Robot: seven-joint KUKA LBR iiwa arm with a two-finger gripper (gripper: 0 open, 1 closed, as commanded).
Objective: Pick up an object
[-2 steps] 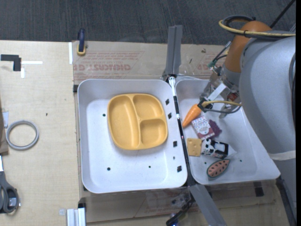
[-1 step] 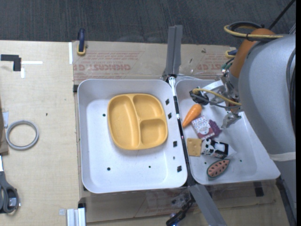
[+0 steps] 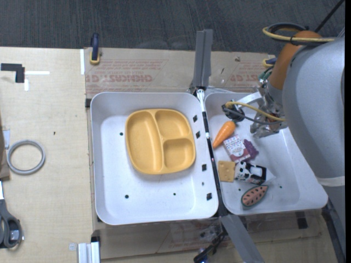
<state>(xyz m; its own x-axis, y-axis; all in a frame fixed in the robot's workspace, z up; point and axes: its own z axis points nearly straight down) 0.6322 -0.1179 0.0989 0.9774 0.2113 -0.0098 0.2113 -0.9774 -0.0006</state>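
Clutter is the big risk, honestly. All the candidates are packed along the left side of the right-hand shallow white bin [image 3: 299, 185]: an orange carrot-shaped toy [image 3: 224, 133], a small pink-and-white printed packet [image 3: 235, 146], a square tan cracker-like piece [image 3: 226, 170], a black-and-white cow-patterned toy [image 3: 251, 172] and an oval reddish-grey piece [image 3: 254, 195]. They sit just beside or touching each other, so a grab could nudge a neighbour or catch two at once.

The grey arm's two-finger gripper [image 3: 267, 126] hangs over the upper part of that bin, near the carrot, with nothing visibly between its jaws; how wide they stand I can't tell, it's too muddled with the yellow cable [image 3: 249, 107].

The yellow divided plastic plate [image 3: 160, 141] lies in the left white bin [image 3: 109, 201], well apart.
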